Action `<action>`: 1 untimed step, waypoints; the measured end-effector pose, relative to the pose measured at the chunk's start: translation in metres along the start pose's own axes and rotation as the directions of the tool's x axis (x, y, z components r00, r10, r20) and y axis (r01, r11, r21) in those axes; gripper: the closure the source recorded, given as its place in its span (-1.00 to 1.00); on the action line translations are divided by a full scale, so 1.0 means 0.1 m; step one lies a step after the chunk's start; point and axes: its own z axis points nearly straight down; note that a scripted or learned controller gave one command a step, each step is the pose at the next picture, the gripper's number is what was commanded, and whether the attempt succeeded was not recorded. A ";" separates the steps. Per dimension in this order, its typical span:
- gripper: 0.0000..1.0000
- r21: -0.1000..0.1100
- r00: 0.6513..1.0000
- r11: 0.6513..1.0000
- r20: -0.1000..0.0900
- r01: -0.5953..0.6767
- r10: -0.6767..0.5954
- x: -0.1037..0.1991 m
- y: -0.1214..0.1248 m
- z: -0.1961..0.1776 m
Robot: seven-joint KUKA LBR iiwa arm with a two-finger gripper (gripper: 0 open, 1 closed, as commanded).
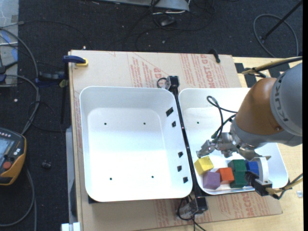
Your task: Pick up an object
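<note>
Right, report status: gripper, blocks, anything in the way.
Gripper low in right bin, over yellow block. Purple, orange, green, blue blocks crowded alongside.

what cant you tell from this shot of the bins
- Gripper: in the camera view it hangs just above the yellow block, but it is too small and blurred to tell how it is set.
- Right bin: the arm covers much of its floor and far right side.
- Blue block and green block: partly hidden under the arm's wrist.
- Purple block and orange block: touching or apart is unclear.
</note>
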 end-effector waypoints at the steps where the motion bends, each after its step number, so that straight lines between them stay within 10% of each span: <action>1: -1.00 -0.002 1.000 1.000 0.003 -0.006 0.006 -0.43 -0.08 -0.51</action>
